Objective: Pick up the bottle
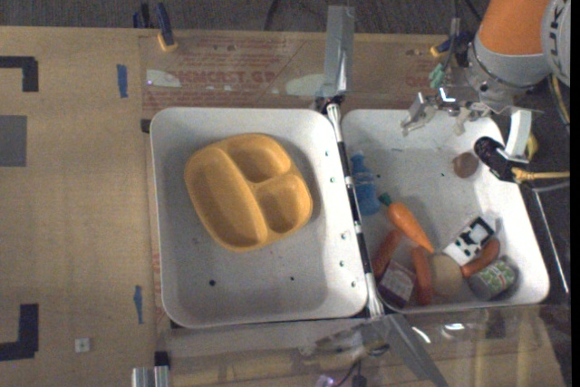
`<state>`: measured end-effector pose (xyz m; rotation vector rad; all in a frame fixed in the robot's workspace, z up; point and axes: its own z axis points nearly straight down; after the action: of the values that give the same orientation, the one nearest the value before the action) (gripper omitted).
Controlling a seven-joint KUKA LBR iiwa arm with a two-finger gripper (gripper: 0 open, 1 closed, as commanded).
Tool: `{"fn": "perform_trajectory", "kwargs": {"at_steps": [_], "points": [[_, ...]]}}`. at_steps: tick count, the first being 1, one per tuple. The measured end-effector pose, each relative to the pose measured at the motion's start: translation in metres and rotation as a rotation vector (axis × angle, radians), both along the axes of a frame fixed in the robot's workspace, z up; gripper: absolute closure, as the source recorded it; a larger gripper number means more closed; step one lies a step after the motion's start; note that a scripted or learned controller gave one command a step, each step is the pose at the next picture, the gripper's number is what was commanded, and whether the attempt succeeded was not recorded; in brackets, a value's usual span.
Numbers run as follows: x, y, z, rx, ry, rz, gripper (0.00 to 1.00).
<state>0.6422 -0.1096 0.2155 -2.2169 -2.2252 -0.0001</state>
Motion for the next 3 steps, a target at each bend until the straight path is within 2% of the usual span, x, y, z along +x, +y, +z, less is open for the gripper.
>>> {"fn": "perform_trajectory", "kwargs": {"at_steps": [1, 2, 3], "points": [[0.026, 0.013, -0.126, -0.001, -0.007, -0.055, 0.00], [0.027, 0.014, -0.116, -0.002, -0.008, -0.053, 1.00], [0.026, 0.051, 0.043, -0.002, -0.005, 0.237, 1.00]]}}
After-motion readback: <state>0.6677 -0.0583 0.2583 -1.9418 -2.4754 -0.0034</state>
